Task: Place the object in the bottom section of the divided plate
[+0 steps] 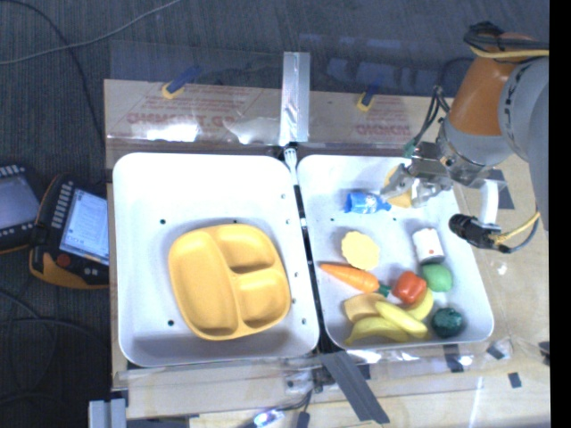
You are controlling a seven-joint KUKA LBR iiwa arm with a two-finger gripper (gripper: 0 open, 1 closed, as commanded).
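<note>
My claw (412, 178) hovers over the right bin (477, 279), near the blue packet (366, 202); I cannot tell its state. The divided plate (230, 279) appears empty, so everything remains.

One fixed camera looks down at a slant from above the bench (268, 105), far enough back to take in both white bins (143, 266) whole, with dark floor behind the bench and the arm (500, 96) entering from the right of the bins
</note>
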